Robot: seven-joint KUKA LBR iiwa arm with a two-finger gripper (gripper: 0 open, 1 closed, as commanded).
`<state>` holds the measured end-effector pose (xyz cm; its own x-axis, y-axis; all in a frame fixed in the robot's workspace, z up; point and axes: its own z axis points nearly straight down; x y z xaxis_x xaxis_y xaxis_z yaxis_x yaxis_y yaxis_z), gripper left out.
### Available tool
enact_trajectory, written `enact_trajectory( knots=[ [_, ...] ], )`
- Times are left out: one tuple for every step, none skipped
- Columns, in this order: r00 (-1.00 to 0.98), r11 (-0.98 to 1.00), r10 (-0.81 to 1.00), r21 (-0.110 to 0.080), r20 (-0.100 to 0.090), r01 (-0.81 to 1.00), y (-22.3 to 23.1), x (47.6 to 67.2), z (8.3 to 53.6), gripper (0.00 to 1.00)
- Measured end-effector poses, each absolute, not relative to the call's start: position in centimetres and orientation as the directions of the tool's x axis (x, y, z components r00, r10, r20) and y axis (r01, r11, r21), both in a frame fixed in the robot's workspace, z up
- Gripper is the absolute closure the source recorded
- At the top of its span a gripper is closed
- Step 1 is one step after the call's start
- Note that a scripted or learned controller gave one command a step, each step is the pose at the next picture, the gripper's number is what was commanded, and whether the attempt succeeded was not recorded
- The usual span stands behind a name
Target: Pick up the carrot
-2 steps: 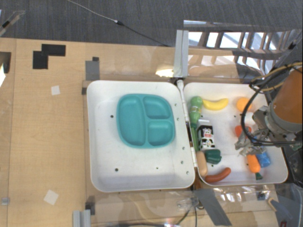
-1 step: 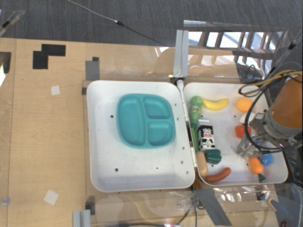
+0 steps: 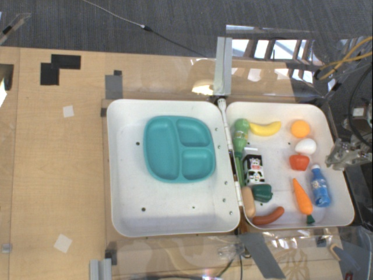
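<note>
Two bins: both white and shallow, side by side on the bench [image 3: 52, 174], sharing a middle seam. Using the right bin [image 3: 341, 174] as my landmark for everything below.
Carrot: the carrot [image 3: 302, 197] lies in the lower right part of the right bin, orange body running on a slant, green tip pointing toward the bin's near edge.
Carrot's neighbours: blue bottle [image 3: 319, 185] just to its right, very close, maybe touching, can't really tell. Red tomato-ish thing [image 3: 299, 162] just above its top end.
Open room: decent bare white patch to the carrot's left, between it and the green block [image 3: 262, 192]. Right side is tight because of the bottle.
Near edge: sausage [image 3: 268, 216] sits along the bin's bottom rim, left of the carrot's tip, with a gap between them.
Far edge: banana [image 3: 265, 129], orange [image 3: 301, 128] and a white egg [image 3: 305, 146] up near the top rim, well apart from the carrot.
Left wall of that bin: green bottle-like thing [image 3: 240, 134] and a small black-and-white carton [image 3: 253, 168] crowd the seam.
Left bin: left bin [image 3: 125, 156] holds a teal divided plate [image 3: 178, 147], loads of bare floor around it.
Gripper: gripper [image 3: 344, 154] hangs over the right bin's right rim, above and right of the carrot, apart from it. Can't tell if it's clenched or released, too murky.
</note>
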<state>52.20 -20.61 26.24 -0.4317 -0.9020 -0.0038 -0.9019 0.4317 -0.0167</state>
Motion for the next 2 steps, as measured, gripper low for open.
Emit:
enact_trajectory(
  knots=[
    [-0.432,0.432,-0.902,-0.02,-0.009,-0.902,-20.5,52.4,27.2,1.0],
    [-0.433,0.433,-0.901,-0.027,-0.014,-0.901,-20.4,52.7,28.3,1.0]
  ],
)
